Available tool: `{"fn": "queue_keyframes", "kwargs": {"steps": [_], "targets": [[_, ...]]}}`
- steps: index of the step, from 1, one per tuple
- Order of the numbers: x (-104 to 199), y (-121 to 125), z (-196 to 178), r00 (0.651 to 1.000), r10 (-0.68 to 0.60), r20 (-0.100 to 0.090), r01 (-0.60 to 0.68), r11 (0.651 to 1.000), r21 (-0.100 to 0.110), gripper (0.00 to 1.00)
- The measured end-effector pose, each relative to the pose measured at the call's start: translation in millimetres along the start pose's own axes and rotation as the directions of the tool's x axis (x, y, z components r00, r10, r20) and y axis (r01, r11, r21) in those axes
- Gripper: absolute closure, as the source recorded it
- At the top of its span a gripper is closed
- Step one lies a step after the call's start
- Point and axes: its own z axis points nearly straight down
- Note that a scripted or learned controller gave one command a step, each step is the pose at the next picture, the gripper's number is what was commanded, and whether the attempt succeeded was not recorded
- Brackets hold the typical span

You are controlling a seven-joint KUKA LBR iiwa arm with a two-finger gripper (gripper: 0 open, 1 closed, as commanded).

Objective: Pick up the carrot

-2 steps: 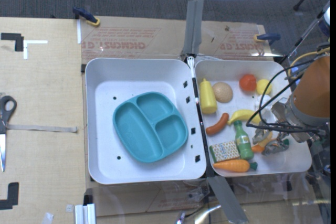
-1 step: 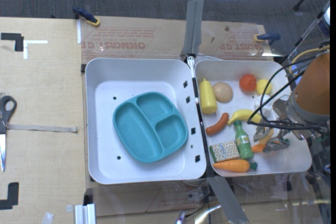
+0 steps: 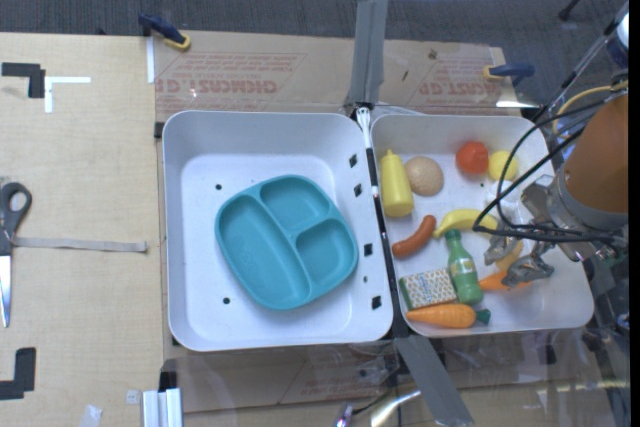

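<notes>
The carrot (image 3: 443, 316) is orange with a green stub at its right end. It lies flat along the front wall of the right bin (image 3: 560, 315), just below a green bottle (image 3: 462, 267). My gripper (image 3: 520, 262) hangs low over the right side of that bin, to the right of and slightly behind the carrot, and apart from it. A small orange piece (image 3: 493, 282) lies just under the gripper's left side. Cables and the wrist hide part of the gripper.
The right bin also holds a yellow bottle (image 3: 396, 185), a beige egg shape (image 3: 424, 176), a tomato (image 3: 472, 158), a lemon (image 3: 503, 166), a sausage (image 3: 414, 236), a banana (image 3: 461, 220) and a speckled block (image 3: 428, 289). A teal divided plate (image 3: 288, 241) lies in the left bin (image 3: 185, 215).
</notes>
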Motion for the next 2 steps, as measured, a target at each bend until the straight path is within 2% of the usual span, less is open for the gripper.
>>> {"fn": "queue_keyframes", "kwargs": {"steps": [1,2], "targets": [[0,0,0,1.0,0.0,0.0,0.0,1.0,0.0,0.0],[6,-3,30,0.989,-0.148,-0.013,0.148,0.989,-0.013,0.0]]}}
